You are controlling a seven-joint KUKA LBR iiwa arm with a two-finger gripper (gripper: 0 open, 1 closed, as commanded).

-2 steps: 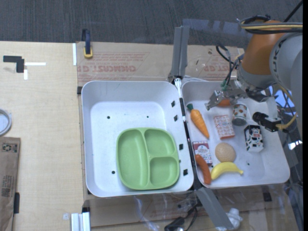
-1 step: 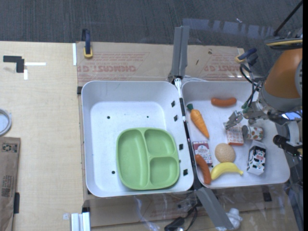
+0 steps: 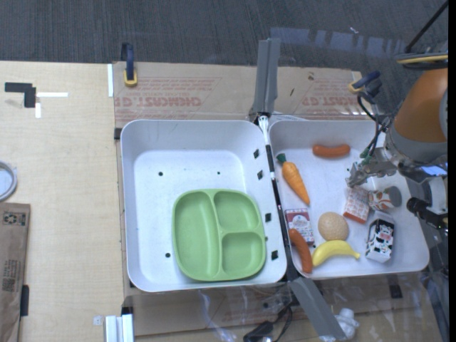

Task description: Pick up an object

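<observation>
The gripper hangs low over the right bin, near that bin's right wall, with the grey arm and its orange band rising behind it to the right. Whether it is released or clenched cannot be told from this angle; nothing shows plainly between its tips.

Just below the gripper, almost under it, lies a small red-and-white packet, and just to the gripper's lower right sits what may be a small red-and-white round item, too blurred to name. Further below on that side stands a black-and-white carton. Below and to the left rest a tan bread roll and, under it, a yellow banana. A second small box and a red pepper-like piece lie further left, by the bin's left wall.

Level with the gripper to its left is an orange carrot, and above-left a sausage.

Well to the left, in the left bin, sits a green divided plate.
</observation>
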